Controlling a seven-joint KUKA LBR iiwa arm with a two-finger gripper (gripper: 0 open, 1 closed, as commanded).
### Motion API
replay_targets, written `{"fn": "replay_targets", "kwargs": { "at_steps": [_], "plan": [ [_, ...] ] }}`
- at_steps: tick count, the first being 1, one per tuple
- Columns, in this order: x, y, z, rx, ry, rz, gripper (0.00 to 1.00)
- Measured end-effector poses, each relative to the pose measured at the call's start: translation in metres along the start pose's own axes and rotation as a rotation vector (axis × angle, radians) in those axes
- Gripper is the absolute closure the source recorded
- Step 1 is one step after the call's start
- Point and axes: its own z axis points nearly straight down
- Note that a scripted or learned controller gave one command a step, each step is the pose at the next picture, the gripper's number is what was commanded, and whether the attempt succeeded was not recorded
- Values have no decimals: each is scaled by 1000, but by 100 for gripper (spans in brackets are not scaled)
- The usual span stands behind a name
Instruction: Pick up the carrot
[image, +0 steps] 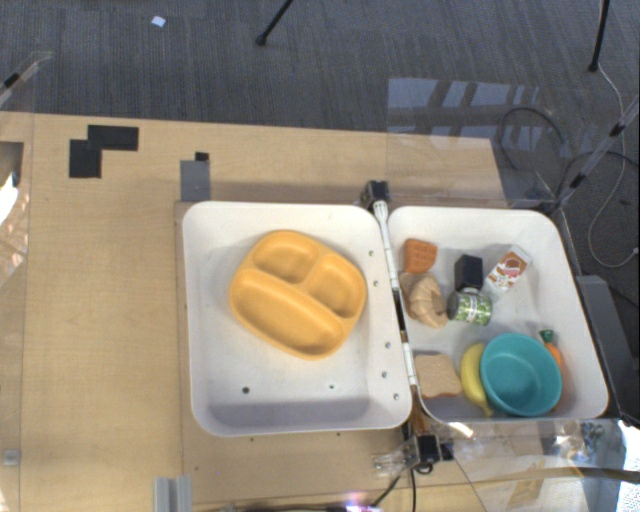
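The carrot (554, 354) lies in the right bin (560, 240), near its right wall, touching the rim of a teal bowl (520, 374) that hides most of it – its green top points toward the bin's far side. A banana (471, 378) curves along the bowl's other side, with a bread slice (437, 375) just beside it. Farther back sit a green can (470, 307), a pastry (427, 300), a black block (468, 270) and a small carton (508, 270). The left bin (210, 390) bears a yellow divided plate (298, 292).
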Motion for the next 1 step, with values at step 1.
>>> {"fn": "replay_targets", "kwargs": {
  "at_steps": [1],
  "plan": [
    [0, 0, 0, 1, 0, -1, 0]
  ]
}}
